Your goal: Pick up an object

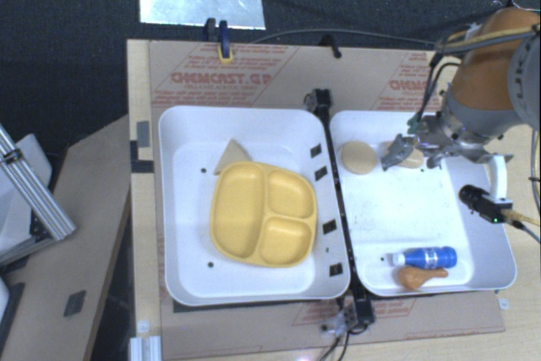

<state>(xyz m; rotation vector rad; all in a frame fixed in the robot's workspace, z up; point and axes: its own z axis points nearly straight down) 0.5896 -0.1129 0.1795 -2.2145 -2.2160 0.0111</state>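
Observation:
My gripper [397, 155] hangs low over the back of the right bin [494, 266], reaching in from the right. Just left of it lies a round tan disc [358, 157]. A second tan piece [413, 160] shows right beside the gripper, partly hidden by it; I cannot tell whether the two touch. At the bin's front lie a blue bottle [427, 258] with a white cap and, touching its near side, an orange-tan drumstick-shaped piece [418, 276].
The left bin [182, 182] holds a yellow divided plate [262, 213] with a tan wedge [232, 155] behind it. A black divider [334, 199] runs between the bins. A black cable plug [482, 205] hangs over the right bin's right side.

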